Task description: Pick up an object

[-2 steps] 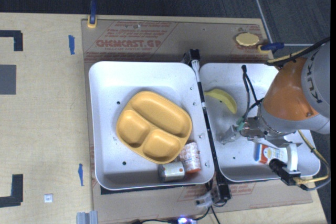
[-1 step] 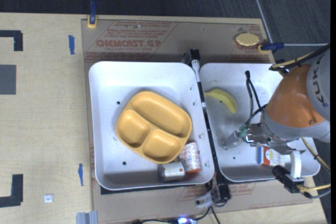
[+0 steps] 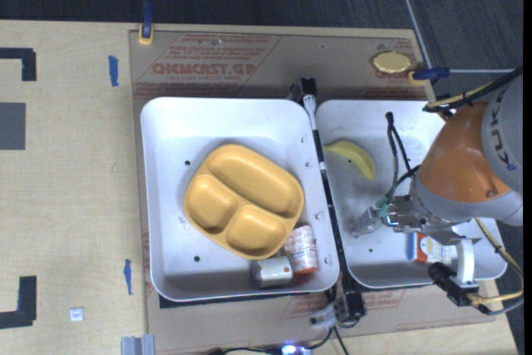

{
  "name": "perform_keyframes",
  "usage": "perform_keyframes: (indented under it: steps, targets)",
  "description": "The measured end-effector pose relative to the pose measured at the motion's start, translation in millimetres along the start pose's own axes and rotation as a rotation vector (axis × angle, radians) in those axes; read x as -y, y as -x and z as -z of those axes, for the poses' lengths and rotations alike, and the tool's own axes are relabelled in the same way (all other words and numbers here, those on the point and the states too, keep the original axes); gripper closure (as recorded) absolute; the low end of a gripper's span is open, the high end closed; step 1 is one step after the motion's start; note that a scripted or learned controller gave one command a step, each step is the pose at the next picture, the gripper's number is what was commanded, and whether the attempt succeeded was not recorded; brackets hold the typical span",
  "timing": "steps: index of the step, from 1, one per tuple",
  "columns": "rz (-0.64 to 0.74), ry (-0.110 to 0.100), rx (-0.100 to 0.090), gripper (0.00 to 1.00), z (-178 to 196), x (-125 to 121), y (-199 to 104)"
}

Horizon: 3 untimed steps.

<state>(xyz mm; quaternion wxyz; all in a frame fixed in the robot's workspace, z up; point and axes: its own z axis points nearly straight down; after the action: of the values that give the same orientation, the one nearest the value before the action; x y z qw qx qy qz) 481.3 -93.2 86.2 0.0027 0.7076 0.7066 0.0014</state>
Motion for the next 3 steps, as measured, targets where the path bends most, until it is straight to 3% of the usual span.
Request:
perform_keyframes:
  steps: [3]
  targets:
    - [0.0,0.0,0.0,0.0,-0.1,0.0,0.0]
